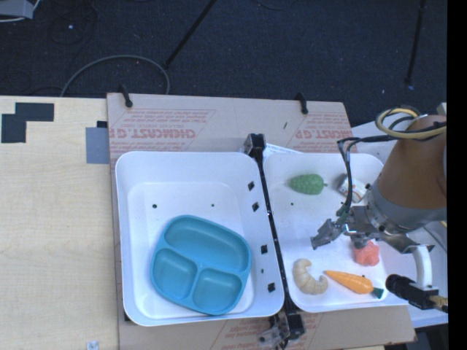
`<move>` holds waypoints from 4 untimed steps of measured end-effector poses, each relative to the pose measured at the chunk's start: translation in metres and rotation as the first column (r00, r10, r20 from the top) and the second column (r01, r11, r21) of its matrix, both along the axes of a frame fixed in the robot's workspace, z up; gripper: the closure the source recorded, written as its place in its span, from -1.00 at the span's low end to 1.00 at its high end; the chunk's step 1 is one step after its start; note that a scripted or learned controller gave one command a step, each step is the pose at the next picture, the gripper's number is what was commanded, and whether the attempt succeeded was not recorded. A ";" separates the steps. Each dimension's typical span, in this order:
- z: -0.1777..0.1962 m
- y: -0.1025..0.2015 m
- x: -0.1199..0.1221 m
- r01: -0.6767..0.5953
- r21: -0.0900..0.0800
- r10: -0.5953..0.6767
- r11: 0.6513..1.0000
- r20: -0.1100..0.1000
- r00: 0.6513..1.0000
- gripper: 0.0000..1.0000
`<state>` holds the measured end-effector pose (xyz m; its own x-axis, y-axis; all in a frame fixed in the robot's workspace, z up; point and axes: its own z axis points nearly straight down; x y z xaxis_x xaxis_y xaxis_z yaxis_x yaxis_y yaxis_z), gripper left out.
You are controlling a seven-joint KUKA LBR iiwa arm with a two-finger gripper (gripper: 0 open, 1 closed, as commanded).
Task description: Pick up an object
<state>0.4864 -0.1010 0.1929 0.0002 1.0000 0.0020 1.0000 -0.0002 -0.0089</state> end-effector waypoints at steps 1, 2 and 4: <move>-0.049 0.008 -0.007 0.000 0.001 0.000 1.000 -0.001 1.000 -1.00; -0.103 0.009 -0.009 0.000 0.001 0.000 1.000 0.000 1.000 -1.00; -0.028 0.003 -0.006 -0.001 -0.002 0.001 1.000 0.011 1.000 1.00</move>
<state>0.4806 -0.0976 0.1648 -0.0006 1.0000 -0.0001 1.0000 0.0006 0.0023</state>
